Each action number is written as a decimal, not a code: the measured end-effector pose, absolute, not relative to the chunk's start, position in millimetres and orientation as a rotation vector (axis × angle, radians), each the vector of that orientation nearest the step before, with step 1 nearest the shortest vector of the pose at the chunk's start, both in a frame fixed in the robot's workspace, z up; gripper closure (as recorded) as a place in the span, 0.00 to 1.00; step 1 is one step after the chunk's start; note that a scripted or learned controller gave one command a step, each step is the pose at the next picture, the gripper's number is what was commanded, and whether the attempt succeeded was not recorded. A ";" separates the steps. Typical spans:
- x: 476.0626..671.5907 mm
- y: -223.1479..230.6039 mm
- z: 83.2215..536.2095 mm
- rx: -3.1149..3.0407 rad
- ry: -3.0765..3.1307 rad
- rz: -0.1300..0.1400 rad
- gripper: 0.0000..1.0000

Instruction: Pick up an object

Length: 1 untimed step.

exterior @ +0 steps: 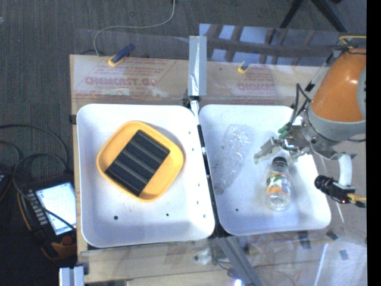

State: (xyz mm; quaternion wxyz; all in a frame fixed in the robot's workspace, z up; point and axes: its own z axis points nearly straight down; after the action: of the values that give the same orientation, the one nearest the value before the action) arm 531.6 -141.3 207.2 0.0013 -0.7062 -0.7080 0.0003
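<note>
Cardboard-brown desk (149, 82), printed with faded red lettering, carries your two shallow white bins side by side. You have the left bin (89, 219) and the right bin (309, 219) touching along a dark seam, with a grey metal post (197, 64) standing at the far end of that seam.

Item, arm (339, 94): grey body with an orange band above the wrist, entering from the right over the right bin's far right corner.

Item, yellow dish (113, 145): rounded square, lying flat in the middle of the left bin, turned at a diagonal. A black ribbed block (138, 161) rests inside it.

Item, clear crumpled plastic (235, 145): lies in the left half of the right bin, hard to make out against the white floor.

Item, clear bottle (278, 186): your task's thing, lying on its side in the right half of the right bin, orange and green label around its middle, neck pointing toward the gripper.

Item, gripper (278, 149): just above the bottle's neck end. You cannot tell from this slant whether its jaws are parted or closed, nor whether they touch the bottle.

Item, blue clamp (121, 53) and yellow clamp (243, 68): on the desk's far edge.

Item, tablet (53, 204): lit screen, on the floor to the left, among dark cables.
</note>
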 end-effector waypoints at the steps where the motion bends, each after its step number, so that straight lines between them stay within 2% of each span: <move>1: 510.1 -212.7 99.5 -2.315 -2.132 -0.017 0.00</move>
State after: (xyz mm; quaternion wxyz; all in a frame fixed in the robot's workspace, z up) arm 510.1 -212.7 99.5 -0.0028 -0.7357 -0.6773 -0.0053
